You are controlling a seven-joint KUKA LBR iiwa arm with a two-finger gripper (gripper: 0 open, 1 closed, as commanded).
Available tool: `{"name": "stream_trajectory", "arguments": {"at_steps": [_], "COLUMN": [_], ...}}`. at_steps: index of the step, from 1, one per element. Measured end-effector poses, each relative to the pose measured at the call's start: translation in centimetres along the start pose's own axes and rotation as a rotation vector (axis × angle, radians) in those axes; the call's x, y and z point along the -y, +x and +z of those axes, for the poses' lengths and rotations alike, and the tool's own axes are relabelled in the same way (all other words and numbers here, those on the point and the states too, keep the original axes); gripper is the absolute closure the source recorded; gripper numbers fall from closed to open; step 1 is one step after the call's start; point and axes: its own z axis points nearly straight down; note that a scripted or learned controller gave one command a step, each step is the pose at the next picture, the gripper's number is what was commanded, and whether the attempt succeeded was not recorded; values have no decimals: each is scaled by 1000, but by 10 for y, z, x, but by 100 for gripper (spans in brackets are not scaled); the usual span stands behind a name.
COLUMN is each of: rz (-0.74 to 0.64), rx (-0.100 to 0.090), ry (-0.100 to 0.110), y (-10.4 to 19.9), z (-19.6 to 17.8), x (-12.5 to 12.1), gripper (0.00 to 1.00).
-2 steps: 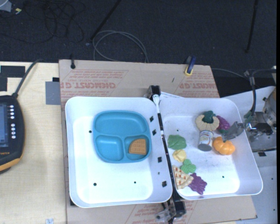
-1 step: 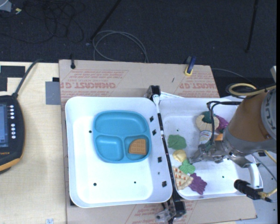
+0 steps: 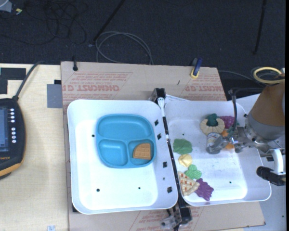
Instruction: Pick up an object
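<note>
Nearest in the right bin [image 3: 260,191] lie purple grapes [image 3: 204,189], a waffle piece [image 3: 187,182] and green leaves [image 3: 193,171]. Farther back the gripper [image 3: 216,146] hangs low beside a tan round toy [image 3: 212,124]; whether it grips anything cannot be told. The left bin [image 3: 82,177] holds a blue tray [image 3: 118,138] bearing a waffle [image 3: 142,151].

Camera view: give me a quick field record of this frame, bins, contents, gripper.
left bin: holds a blue divided plate
plate contents: waffle-patterned toy in its lower right compartment
right bin: toy food scattered along its left side and top
right bin items: green leaf, yellow piece, purple grapes, round tan piece with green top
gripper: low in right bin, finger state unclear
</note>
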Motion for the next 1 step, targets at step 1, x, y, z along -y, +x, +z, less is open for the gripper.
{"name": "stream_trajectory", "arguments": {"at_steps": [1], "rz": [-5], "rx": [-3], "ry": [0], "y": [26], "z": [12], "x": [-69], "gripper": [0]}}
